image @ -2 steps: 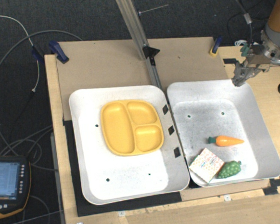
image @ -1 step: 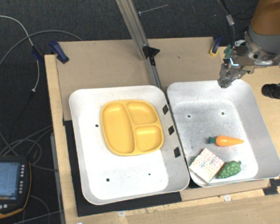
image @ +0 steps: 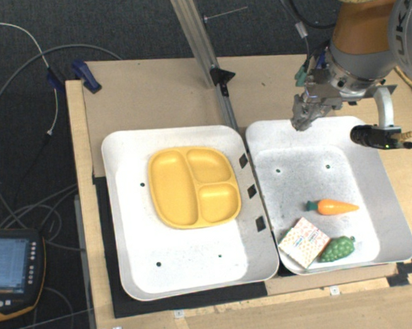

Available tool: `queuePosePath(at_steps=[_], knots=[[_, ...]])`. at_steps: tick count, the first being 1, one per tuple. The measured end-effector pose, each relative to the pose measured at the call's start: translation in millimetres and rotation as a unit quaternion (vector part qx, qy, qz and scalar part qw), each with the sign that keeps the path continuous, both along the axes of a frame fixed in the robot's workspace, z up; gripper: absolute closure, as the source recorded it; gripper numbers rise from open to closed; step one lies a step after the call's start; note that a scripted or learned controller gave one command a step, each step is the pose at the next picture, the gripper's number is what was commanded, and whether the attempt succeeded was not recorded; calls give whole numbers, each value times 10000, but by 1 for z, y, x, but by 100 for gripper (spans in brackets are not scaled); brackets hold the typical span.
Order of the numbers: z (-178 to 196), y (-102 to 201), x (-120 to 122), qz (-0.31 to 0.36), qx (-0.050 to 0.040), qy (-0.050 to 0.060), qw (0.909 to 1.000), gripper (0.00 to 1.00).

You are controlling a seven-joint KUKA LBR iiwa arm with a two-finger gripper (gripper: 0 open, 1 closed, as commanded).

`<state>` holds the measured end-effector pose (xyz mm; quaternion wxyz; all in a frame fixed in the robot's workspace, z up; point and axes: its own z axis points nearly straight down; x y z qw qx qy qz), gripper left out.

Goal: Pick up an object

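Carrot (image: 335, 206) near right bin's (image: 378, 182) front edge

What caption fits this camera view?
Gripper above the right bin; carrot lies below.

Orange plastic carrot with green stem (image: 333, 206): lies flat, well below the gripper (image: 302, 121). Small printed white box (image: 304, 242) touches green bumpy vegetable (image: 337, 248), both farther below.

Yellow divided plate (image: 193, 186) lies in left bin (image: 124, 202)
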<state>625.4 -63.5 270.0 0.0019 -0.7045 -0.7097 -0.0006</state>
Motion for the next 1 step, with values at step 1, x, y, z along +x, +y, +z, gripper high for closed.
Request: queuePosePath(at_steps=[1], knots=[[2,56,10,-2,-9,-19,10000,100]])
